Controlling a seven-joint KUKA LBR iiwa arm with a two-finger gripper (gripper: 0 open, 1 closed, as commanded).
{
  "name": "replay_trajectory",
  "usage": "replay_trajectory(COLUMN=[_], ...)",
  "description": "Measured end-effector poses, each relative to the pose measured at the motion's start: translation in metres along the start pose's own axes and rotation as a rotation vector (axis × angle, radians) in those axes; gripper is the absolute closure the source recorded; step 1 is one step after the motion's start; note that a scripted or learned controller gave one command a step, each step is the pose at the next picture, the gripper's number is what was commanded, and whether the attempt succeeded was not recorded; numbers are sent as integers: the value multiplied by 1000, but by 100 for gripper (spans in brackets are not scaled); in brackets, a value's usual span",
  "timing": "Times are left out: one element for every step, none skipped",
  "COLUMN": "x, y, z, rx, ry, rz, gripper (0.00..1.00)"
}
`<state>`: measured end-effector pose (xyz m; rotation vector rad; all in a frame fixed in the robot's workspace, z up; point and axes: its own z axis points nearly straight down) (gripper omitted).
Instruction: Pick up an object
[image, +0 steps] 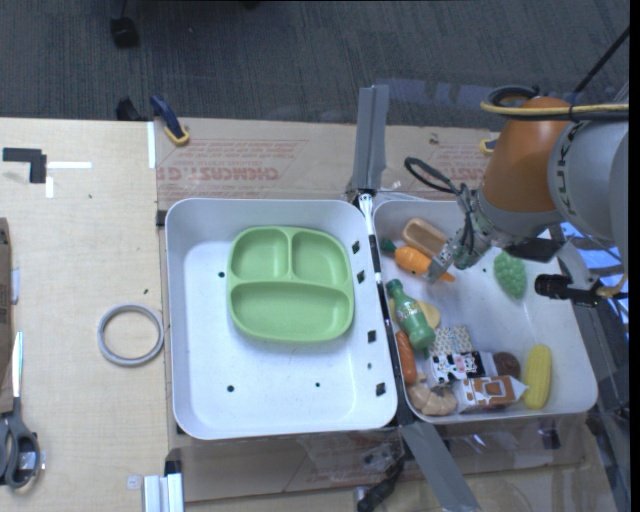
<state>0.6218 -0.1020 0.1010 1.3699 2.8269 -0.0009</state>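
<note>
My gripper (446, 264) hangs low over the back left part of the right bin (560, 330), below the orange wrist band. Its tip is right beside an orange toy vegetable (411, 260), and I cannot tell whether they touch. A brown bun-like piece (424, 235) lies just behind them. A green leafy toy (510, 275) rests to the gripper's right. Toward the front of the bin lie a green bottle (405, 305), a checkered box (455, 352), a yellow corn cob (538, 375), a brown donut (507, 362), a croissant (432, 401) and an orange carton (490, 392).
The left bin (195, 330) holds a green divided plate (291, 283). A grey divider bar (370, 150) runs between the bins at the back. On the bench to the left lie a tape ring (131, 333) and scissors (18, 440).
</note>
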Motion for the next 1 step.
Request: replay_trajectory(x=[38], y=[53], z=[-92], rx=[-2], ry=[-2], rz=[122], gripper=[100])
